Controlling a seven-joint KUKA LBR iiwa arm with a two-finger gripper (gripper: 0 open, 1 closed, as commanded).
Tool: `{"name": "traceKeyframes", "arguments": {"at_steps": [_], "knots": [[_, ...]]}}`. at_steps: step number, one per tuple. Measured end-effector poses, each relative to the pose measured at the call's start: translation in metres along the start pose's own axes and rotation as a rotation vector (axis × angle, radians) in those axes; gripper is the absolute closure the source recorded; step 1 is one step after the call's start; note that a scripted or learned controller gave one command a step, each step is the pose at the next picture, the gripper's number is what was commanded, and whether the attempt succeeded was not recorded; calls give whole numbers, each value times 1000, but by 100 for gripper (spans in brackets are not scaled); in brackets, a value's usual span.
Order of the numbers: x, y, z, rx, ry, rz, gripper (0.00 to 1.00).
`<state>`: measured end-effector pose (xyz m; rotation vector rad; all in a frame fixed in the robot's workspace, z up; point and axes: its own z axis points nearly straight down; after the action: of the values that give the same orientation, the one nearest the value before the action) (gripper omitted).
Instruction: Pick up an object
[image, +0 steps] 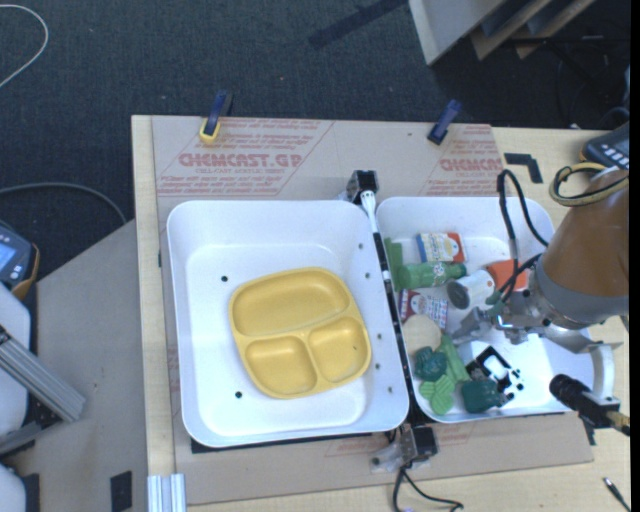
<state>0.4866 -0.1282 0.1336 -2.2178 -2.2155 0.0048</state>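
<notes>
The left bin (190, 300) carries 1 yellow divided tray (298, 330) in its middle. The right bin (450, 212) is crowded: a green and white carton (430, 250) lies near its far edge, and green toys (440, 368) lie at its near edge (1 dark green piece (480, 396) beside them). The gripper (478, 325) is low over the middle of this bin, just above the green toys; I cannot tell whether it is open or closed, and no object is seen held in it.

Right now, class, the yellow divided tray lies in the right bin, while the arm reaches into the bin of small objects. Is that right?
Not quite. The camera view shows the yellow divided tray in the left bin, not the right. The rest stands: the arm reaches into the right bin, among the small objects.
</notes>
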Motion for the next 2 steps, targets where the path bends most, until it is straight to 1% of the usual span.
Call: {"name": "traceKeyframes", "arguments": {"at_steps": [1,2], "knots": [[2,4,47,-12,3,-1,0],[0,7,32,-27,-6,0,100]]}}
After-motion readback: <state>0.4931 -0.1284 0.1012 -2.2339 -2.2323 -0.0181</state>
